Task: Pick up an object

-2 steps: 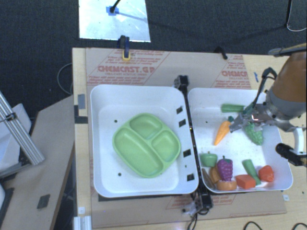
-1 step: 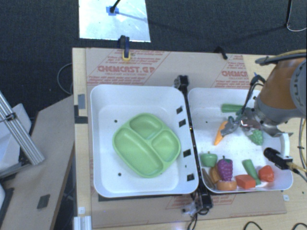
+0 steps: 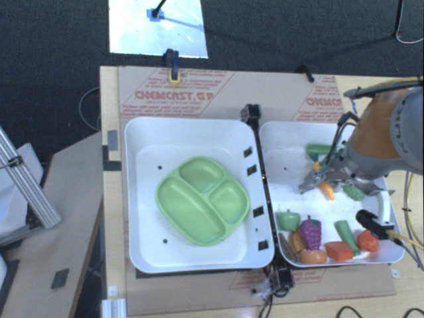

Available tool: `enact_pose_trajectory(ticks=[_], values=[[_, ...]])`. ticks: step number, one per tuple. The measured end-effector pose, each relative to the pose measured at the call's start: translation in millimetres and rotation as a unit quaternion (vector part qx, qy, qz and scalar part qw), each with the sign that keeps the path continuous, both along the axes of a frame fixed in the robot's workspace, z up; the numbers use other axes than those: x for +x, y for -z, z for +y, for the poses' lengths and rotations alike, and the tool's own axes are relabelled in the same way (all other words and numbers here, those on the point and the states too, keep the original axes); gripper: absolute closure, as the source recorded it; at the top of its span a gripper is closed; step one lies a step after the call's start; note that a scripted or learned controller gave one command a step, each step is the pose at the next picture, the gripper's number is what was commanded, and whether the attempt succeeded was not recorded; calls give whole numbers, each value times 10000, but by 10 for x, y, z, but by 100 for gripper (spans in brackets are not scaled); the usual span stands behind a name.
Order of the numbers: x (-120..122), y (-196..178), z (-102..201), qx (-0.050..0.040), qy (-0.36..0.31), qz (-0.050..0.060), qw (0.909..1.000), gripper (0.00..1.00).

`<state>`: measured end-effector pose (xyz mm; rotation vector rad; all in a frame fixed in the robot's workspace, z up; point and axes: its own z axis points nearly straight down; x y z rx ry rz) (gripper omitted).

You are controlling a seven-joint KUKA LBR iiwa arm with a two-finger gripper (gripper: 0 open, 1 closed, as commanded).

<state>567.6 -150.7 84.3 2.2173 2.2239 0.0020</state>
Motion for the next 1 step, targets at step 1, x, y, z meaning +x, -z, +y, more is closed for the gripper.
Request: enact_pose_trajectory(ticks=[1], values=[[2,-108,-5,-3,1,-7,10000,100]])
